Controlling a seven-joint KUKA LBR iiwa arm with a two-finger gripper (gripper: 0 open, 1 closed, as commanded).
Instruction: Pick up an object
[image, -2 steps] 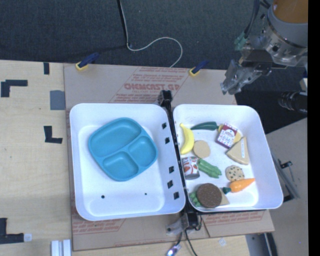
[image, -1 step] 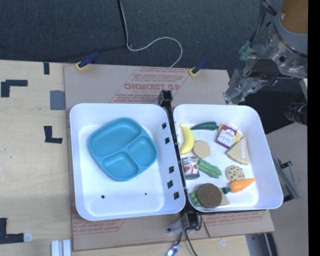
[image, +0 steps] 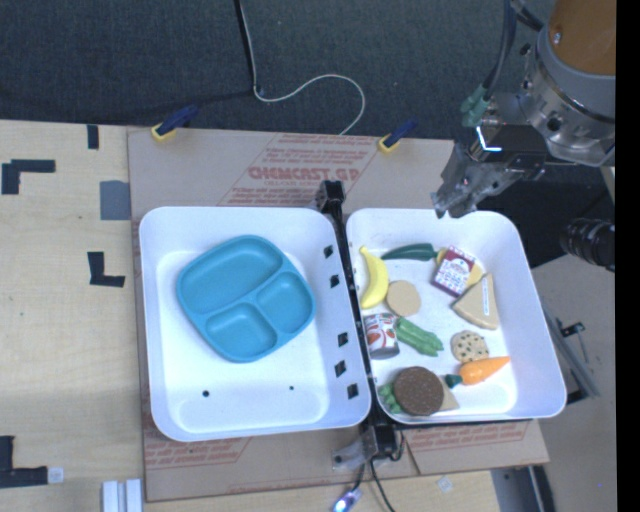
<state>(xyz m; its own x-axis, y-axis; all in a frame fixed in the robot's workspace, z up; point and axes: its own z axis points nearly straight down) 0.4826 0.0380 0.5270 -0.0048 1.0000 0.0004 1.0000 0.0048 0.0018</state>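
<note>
Bench: pale wooden top with a brown cardboard sheet (image: 300, 170) under two shallow white bins set side by side; dark carpet and a thin white cable (image: 300, 90) lie beyond the far edge.
Left bin (image: 160, 300): holds a blue plastic divided tray (image: 245, 297), lying at a slant.
Right bin (image: 530, 300): crowded with toy food, namely a yellow plastic banana (image: 375, 277) near the left wall, a dark green bean pod (image: 408, 252) at the far side, a small red carton (image: 454, 270), a pale cheese wedge (image: 479, 302), a round tan biscuit (image: 404, 298), a small red-and-white tin can (image: 381, 335), a green pea pod (image: 419, 336), a speckled cookie (image: 468, 346), an orange carrot (image: 484, 369) and a brown burger patty (image: 418, 391) at the near side.
Arm: grey with an orange band, reaching in from the right at the far corner.
Gripper (image: 452, 207): hovers above the far rim of the right bin, tips pointing down; I cannot tell from where I stand whether it is parted or closed, and nothing hangs from it.
Step in hand: approach, as I judge it; no object is lifted yet.
Next move: calls for travel nearward and down over one piece. The red carton and bean pod lie nearest the tips; the pieces sit close together, so a clean descent onto a single one matters.
</note>
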